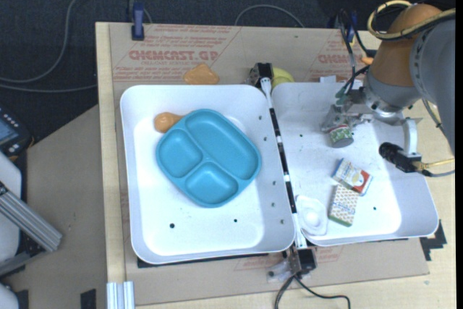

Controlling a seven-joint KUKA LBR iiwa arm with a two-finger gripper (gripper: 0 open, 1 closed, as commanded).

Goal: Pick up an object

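My gripper (338, 119) is low in the right bin (405, 224), near its far side, at the end of the grey arm with the orange band (394, 58). A small green-grey object (340, 134) lies right under its tip, touching or nearly touching it. Closer to the front lie a small colourful box (352, 176) and a patterned packet (343, 205). A white round object (311, 213) rests in the right bin's front left corner. The left bin (145, 221) holds a blue divided plate (208, 156) and an orange piece (166, 121) by the plate's far left edge.
On the bench behind the bins lie an orange object (200, 74) and a yellow one (281, 76) beside a black clip (261, 72). A black cable end (398, 155) hangs off the arm over the right bin's right side.
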